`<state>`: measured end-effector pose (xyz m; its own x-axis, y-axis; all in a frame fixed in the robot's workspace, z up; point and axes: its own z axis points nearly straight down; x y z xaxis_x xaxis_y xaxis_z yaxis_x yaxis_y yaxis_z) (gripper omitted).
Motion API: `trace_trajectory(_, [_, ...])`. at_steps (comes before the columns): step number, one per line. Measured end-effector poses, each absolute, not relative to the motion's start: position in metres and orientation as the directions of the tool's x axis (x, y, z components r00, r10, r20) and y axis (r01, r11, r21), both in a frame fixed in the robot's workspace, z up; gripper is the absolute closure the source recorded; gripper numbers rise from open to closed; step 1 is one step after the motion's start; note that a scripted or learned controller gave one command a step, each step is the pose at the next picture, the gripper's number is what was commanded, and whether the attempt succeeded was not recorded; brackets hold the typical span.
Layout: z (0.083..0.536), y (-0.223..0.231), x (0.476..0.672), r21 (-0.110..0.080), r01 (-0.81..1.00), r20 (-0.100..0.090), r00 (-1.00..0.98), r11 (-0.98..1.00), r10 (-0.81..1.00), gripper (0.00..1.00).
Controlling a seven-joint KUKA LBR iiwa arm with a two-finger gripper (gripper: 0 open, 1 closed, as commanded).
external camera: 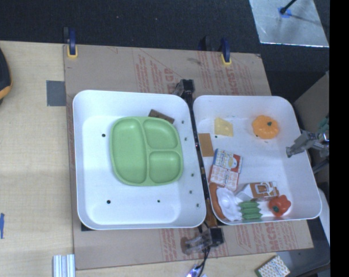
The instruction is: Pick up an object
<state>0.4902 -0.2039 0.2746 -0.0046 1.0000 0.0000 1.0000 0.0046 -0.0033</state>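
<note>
The little orange pumpkin (265,127) is round and glossy with a dark stem spot, sitting in the far corner of the right bin (299,172). The gripper (301,144) hangs just past that bin's right rim, near the pumpkin but not touching it. Can't tell how it's set; only the arm's tip pokes in.
</note>
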Motion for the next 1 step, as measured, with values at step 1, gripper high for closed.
trace_trajectory(1, [0.2369, -0.1907, 0.5852, 0.001, 1.000, -0.003, -0.011, 0.011, 1.000, 0.00])
